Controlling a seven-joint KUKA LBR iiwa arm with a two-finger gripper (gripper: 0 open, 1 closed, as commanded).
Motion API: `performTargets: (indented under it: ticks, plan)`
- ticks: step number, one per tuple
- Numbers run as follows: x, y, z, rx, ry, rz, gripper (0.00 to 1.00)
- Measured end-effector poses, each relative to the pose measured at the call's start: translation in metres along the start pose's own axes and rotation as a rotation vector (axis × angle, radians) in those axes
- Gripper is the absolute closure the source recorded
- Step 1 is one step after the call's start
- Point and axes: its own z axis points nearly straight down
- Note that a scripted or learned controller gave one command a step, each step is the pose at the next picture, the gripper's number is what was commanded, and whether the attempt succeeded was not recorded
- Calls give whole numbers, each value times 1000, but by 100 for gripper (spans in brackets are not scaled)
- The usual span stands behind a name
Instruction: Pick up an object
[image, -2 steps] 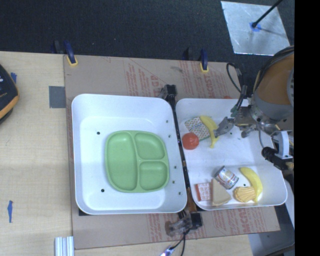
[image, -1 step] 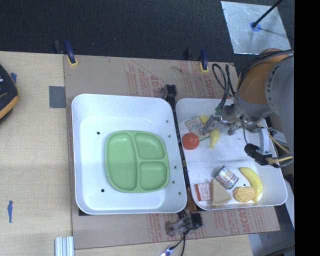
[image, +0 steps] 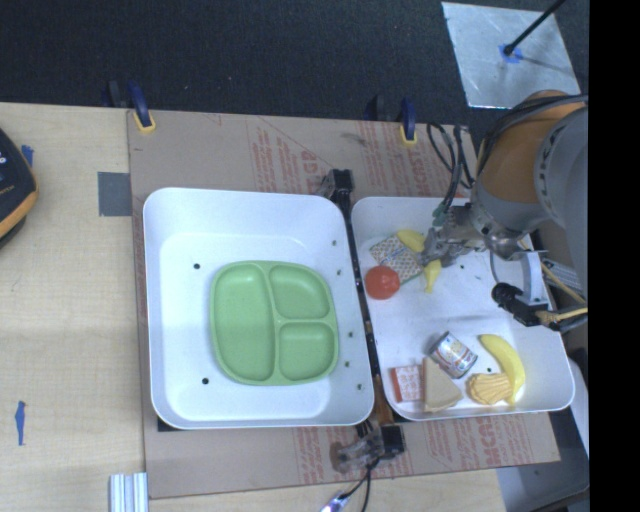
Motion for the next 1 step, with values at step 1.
performTargets:
  ticks: [1]
  plan:
    - [111, -17, -105, 4, 2, 4, 100]
